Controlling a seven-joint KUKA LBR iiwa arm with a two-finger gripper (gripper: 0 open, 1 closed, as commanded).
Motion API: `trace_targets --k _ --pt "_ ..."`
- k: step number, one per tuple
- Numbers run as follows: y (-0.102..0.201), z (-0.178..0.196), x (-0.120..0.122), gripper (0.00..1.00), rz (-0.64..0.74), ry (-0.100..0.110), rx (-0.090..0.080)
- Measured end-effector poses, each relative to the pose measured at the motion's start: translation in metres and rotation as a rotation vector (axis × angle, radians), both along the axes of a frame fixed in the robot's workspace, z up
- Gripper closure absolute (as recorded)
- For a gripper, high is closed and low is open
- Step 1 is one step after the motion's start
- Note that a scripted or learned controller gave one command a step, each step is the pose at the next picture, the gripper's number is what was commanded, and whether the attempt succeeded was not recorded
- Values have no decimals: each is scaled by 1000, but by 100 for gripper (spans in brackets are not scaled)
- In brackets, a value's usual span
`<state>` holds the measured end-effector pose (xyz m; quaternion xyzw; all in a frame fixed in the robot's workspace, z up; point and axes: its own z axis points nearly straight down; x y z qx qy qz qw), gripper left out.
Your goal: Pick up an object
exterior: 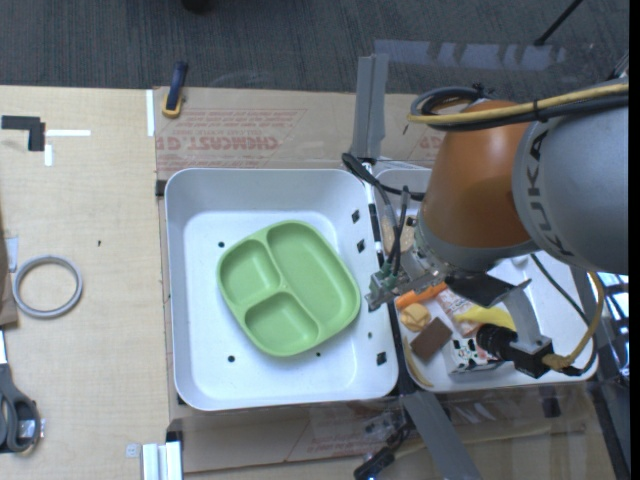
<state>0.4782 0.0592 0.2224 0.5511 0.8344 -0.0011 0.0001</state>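
A green divided plate [290, 288] lies in the left white bin [190, 218]. My gripper [386, 282] hangs low over the wall between the two bins, at the left end of the right bin [575, 373], mostly covered by the orange-banded wrist. Just right of it in the right bin lie a thin orange piece [424, 294], a pale yellow lump [414, 316], a brown block [432, 340], a yellow item [490, 316] and a small white printed box [468, 356]. Nothing shows between the gripper's tips.
The arm's grey and orange body covers most of the right bin. On the bench to the left lie a grey tape ring [45, 286] and scissors [15, 418]. A blue-handled tool [177, 88] rests behind the left bin.
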Motion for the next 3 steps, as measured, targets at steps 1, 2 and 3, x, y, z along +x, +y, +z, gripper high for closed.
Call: trace_targets --k 1,2,3 --pt "-39 36 0 100 -453 -1 -1" --pt "-7 -10 -1 100 26 3 0" --pt "50 -76 -2 100 317 4 1"
